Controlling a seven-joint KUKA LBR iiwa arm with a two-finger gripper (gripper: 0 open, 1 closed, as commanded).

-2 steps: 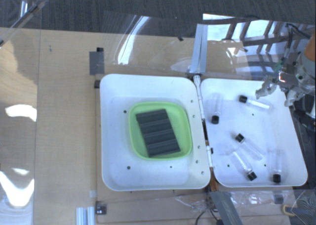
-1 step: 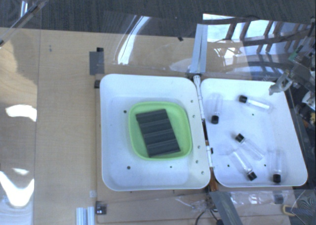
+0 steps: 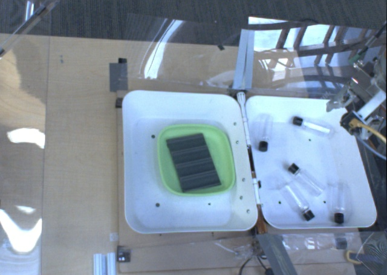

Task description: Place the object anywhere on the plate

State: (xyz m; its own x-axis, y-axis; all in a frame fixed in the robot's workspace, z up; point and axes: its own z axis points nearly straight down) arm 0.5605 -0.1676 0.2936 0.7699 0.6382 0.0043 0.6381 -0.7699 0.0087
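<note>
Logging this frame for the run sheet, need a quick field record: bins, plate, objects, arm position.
left bin: holds a green plate
on plate: dark grey ribbed block, lying flat near the middle
right bin: five clear vials with black caps, scattered and lying flat
vial examples: one near top, one at lower right corner
arm: at right edge, over the right bin's upper right corner
pincer: finger state cannot be told

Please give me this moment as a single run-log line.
plate: left bin, bears dark grey ridged block | vials: five, loose in right bin | arm: at right bin's far right edge
</note>
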